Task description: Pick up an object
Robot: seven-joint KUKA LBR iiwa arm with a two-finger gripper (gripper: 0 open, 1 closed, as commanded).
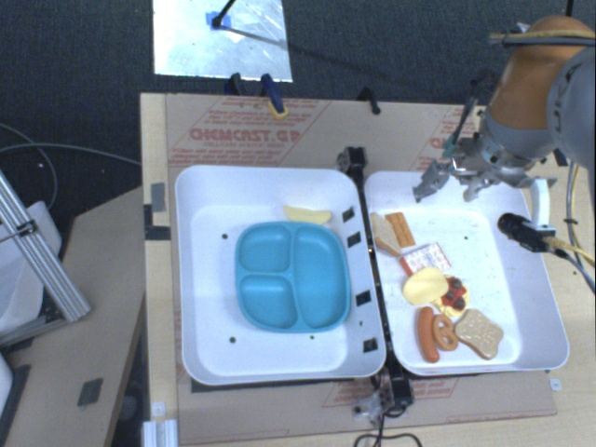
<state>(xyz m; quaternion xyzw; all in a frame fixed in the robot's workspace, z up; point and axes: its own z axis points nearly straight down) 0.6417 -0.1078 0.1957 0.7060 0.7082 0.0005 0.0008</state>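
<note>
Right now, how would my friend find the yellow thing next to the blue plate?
Look in the left white bin, where the blue divided plate lies. Just beyond the plate's far edge rests a pale yellow banana-like piece, the bin's only loose item.

Arm comes in from the upper right of the camera view. Orange band sits high at the right edge, grey wrist section directly below it, angled down and to the left. Hand (pixel 455 185) hangs off the wrist, pointing down-left. Two grey fingers (pixel 428 183) spread apart with a clear gap between them, nothing between them. Left finger tip reaches furthest left; the other sits closer under the wrist. Thin cable runs along the wrist down to the hand. A black fitting with a white bracket sticks out just below the wrist, on the right.
</note>
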